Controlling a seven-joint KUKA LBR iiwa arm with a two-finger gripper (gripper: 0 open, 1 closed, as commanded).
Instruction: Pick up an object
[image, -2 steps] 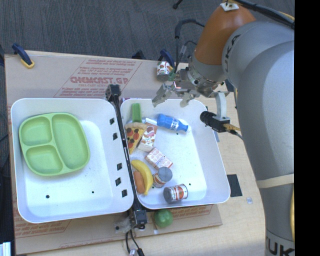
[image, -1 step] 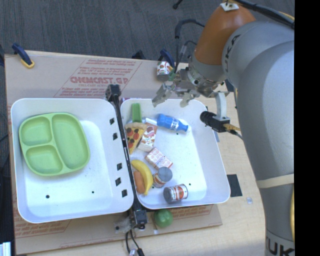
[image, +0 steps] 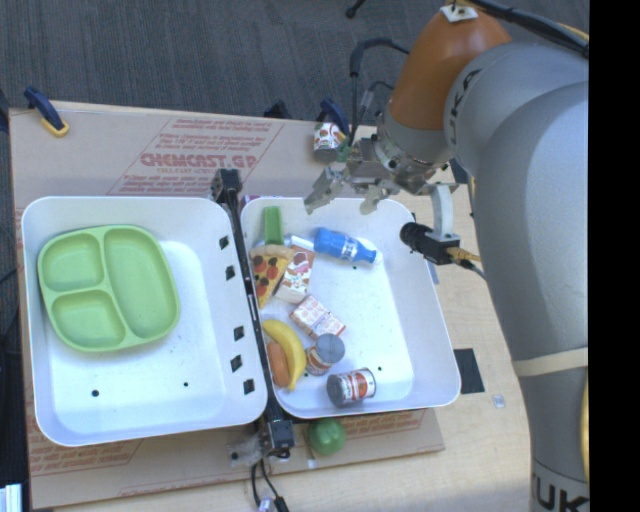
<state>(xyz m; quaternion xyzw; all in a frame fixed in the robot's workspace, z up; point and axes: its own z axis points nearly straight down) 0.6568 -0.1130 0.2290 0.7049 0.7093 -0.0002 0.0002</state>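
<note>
My gripper (image: 343, 199) hangs above the far edge of the right bin (image: 432, 330), open, with nothing between its fingers (image: 316, 196). Just below it lies a blue bottle (image: 345, 246) with a white cap, on its side. Along the bin's left side sit a green stick-like piece (image: 272, 225), a pizza slice (image: 265, 273) and a small carton (image: 297, 276). Nearer the front lie a patterned box (image: 318, 318), a banana (image: 282, 349), a grey round tin (image: 328, 350) and a red can (image: 352, 386).
The left bin (image: 190, 390) holds a green divided plate (image: 105, 285). A green ball-like fruit (image: 325, 436) sits outside the bins at the front. A small printed object (image: 328, 135) rests on the cardboard behind the right bin. The grey arm fills the right side.
</note>
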